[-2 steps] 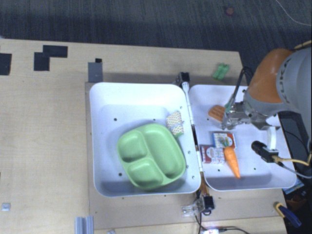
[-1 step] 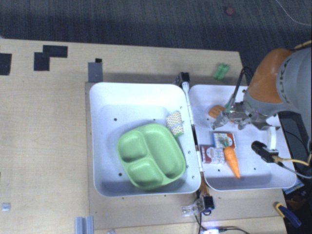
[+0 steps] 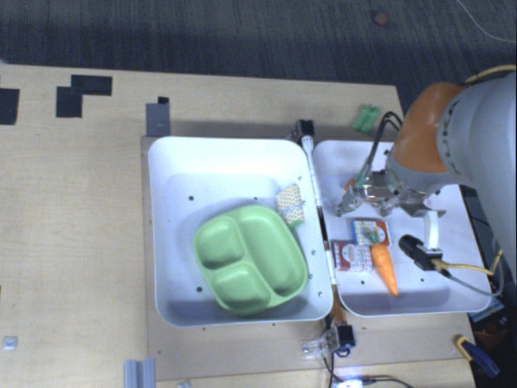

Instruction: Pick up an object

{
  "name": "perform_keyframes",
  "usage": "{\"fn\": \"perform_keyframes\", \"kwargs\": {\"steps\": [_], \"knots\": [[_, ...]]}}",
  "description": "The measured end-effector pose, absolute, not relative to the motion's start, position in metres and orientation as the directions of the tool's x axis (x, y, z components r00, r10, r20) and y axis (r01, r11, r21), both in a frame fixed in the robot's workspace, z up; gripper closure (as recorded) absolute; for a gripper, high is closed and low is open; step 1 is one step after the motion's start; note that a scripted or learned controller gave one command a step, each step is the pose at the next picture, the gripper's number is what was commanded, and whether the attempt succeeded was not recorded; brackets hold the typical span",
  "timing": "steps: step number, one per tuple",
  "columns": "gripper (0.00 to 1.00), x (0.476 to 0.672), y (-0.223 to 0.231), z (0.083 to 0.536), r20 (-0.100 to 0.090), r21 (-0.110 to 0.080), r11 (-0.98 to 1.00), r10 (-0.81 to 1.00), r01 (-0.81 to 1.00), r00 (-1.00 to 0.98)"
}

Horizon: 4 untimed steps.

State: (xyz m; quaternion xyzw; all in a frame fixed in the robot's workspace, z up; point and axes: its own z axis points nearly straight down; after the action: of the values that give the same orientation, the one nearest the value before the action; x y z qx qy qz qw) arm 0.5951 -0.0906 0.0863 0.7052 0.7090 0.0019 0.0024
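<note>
The pincer [image 3: 365,194] is seen low over the upper left part of the right bin [image 3: 452,297]. How far it is open cannot be told from this angle, and nothing can be made out in its grip.

Just below it in the view a small printed packet [image 3: 370,232] lies flat. A red-and-white packet [image 3: 347,255] touches that packet's lower left, and a carrot [image 3: 385,270] lies alongside both. Any of these could be taken as the object.

Because the three are crowded together, two might be caught at once, or one nudged aside. The flat packets offer little edge and could be slid along the floor instead of lifted, and the tapered carrot may be squeezed out of a closing grip. The bin's inner wall is close, so a descent further left could be fouled.

In the left bin [image 3: 174,297] on the bench [image 3: 73,241], a green divided plate [image 3: 250,257] and a small patterned scrap [image 3: 291,203] lie well apart from the pincer.
</note>
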Motion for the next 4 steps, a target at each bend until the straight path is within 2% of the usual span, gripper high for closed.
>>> {"fn": "perform_keyframes", "kwargs": {"steps": [1,2,3,4], "knots": [[1.0,0.597,-0.09,0.098,0.0,0.013,0.008,1.0,1.0,-0.008],[0.0,0.597,-0.09,0.098,0.0,0.012,0.008,1.0,1.0,-0.008],[1.0,0.598,-0.089,0.109,0.001,0.016,0.011,1.0,1.0,-0.011],[0.0,0.598,-0.089,0.109,0.001,0.016,0.011,1.0,1.0,-0.011]]}}
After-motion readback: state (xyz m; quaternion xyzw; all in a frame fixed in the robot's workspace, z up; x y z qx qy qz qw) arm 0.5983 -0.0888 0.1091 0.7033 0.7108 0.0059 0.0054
